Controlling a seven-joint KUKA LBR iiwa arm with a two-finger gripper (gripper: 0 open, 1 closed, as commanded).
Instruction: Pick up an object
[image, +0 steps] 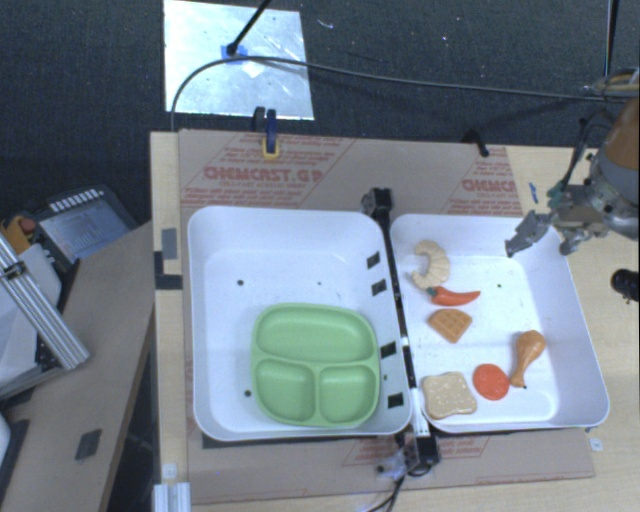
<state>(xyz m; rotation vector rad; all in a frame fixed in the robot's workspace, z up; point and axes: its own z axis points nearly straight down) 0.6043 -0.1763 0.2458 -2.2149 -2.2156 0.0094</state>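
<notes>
white plastic, two shallow bins side by side on the worktop (470, 165): the left bin (225, 250) holds a green divided plate (315, 362), and the right bin (575, 330) holds the small toy foods that the task could take. a pale croissant (433, 262) lies near the inner wall, with a red chili pepper (455, 295) just below it and a waffle piece (450, 324) below that; a slice of toast (448, 394) sits in the near corner, a red tomato slice (490, 381) beside it, and a drumstick (525, 354) touches or almost touches the tomato slice. the claw (547, 232) hangs over the far right corner of the right bin, well apart from every piece, with its two fingers spread apart and nothing between them. no object is chosen yet, so this looks like the approach. these pieces are probably light, hard, smooth plastic, likely to skid on the slick bin floor if nudged from one side. the flat ones, toast, waffle and tomato, offer little height to pinch. the drumstick seems the kinder pick: take it across the narrow shaft, fingers square to its length, though the tomato slice crowds its lower end. the croissant, taken across its thick middle, is another fair choice.
</notes>
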